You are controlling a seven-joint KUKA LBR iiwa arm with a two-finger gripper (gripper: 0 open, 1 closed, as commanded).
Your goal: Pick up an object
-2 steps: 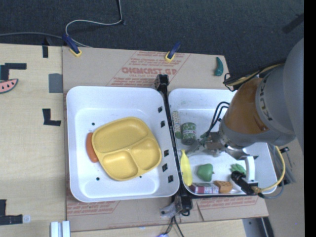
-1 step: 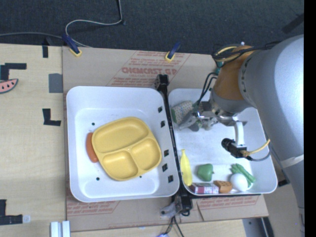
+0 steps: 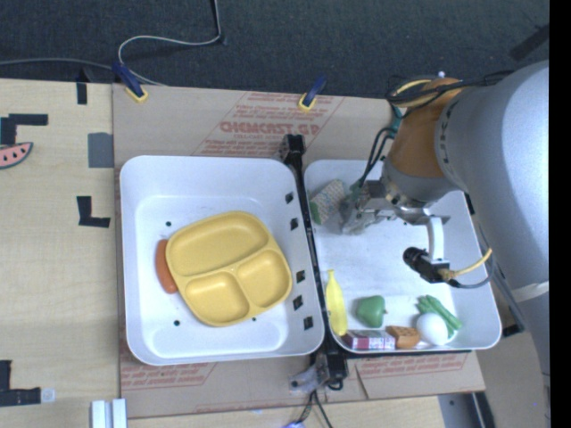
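1. Two shallow white bins sit side by side on the tabletop [image 3: 53,266], on a sheet of brown cardboard [image 3: 259,127].
2. In the left bin [image 3: 143,194] we record a yellow divided tray [image 3: 229,266], lying flat with its three compartments facing up.
3. Tucked under that tray's left edge we note an orange object [image 3: 164,267], only partly visible.
4. At the far-left corner of the right bin [image 3: 482,301] we list a crumpled grey-green item [image 3: 328,200], just beside the claw.
5. Along the near-left side of the same bin we find a yellow banana-shaped toy [image 3: 335,303], then a green pepper-like piece [image 3: 370,309] next to it.
6. Against the near wall we log a dark red wrapped bar [image 3: 368,340], a small brown item [image 3: 405,335], a white egg-shaped object [image 3: 432,327] and green stalks [image 3: 439,310] touching the egg.
7. The claw [image 3: 357,212] is down in the far half of the right bin; we cannot tell how it stands, nor whether it grips anything.
8. The grey arm [image 3: 508,168] with its orange band [image 3: 417,145] enters from the right.
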